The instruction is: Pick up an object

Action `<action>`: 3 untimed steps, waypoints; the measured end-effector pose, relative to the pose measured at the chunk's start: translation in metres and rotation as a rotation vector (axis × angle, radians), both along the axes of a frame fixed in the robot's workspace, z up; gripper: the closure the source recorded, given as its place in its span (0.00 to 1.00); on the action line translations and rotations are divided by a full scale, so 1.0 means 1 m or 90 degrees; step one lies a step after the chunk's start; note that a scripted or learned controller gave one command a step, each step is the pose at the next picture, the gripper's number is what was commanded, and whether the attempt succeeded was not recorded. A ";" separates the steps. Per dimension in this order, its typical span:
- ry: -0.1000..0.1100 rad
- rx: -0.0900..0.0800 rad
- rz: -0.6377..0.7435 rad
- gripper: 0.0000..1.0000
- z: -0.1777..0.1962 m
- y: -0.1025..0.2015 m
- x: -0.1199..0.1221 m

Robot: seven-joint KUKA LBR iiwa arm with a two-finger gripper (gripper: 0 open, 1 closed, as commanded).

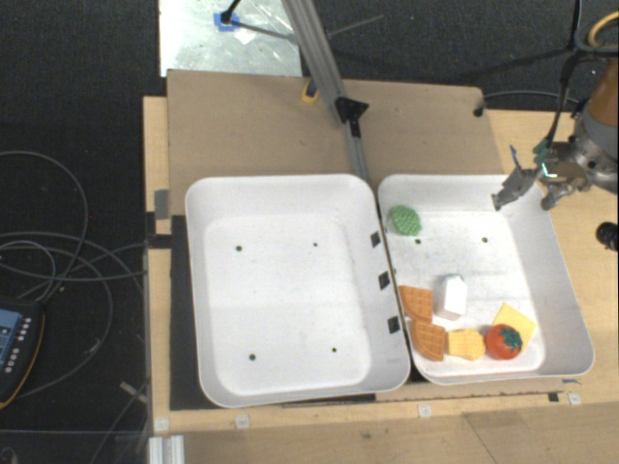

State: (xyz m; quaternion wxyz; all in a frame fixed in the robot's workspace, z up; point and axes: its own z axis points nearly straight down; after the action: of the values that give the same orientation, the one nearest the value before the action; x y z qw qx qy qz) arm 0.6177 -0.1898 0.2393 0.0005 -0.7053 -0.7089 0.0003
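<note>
While the gripper [527, 189] hangs over the right bin's [542, 259] far right rim, fingers spread and holding nothing, the tomato [503, 341] sits in that bin's near right corner; no readable labels.

The left bin [280, 288] offers a wide bare floor, walled only by its low rim. In the right bin [542, 259], the far half is largely open, with a green knobbly ball [404, 221] sitting near the far left corner. The near half is crowded: two orange waffle pieces [423, 322], a white block [451, 296], a yellow wedge [515, 319], a red tomato [503, 341] and a small orange square [465, 345] lie close together, leaving little gap between them. A slanted grey pole [319, 51] crosses above the bench [251, 124] toward the bins' shared far edge. The end effector [527, 189] hangs over the right bin's far right corner.
</note>
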 end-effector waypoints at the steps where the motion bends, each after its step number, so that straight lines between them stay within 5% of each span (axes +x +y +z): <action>1: -0.002 -0.001 0.001 0.00 0.002 0.000 0.001; 3: 0.001 0.000 -0.002 0.00 -0.109 -0.008 0.012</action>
State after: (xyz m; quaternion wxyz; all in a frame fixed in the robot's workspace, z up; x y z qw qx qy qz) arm 0.6298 -0.1977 0.1300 0.0008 -0.7062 -0.7080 0.0009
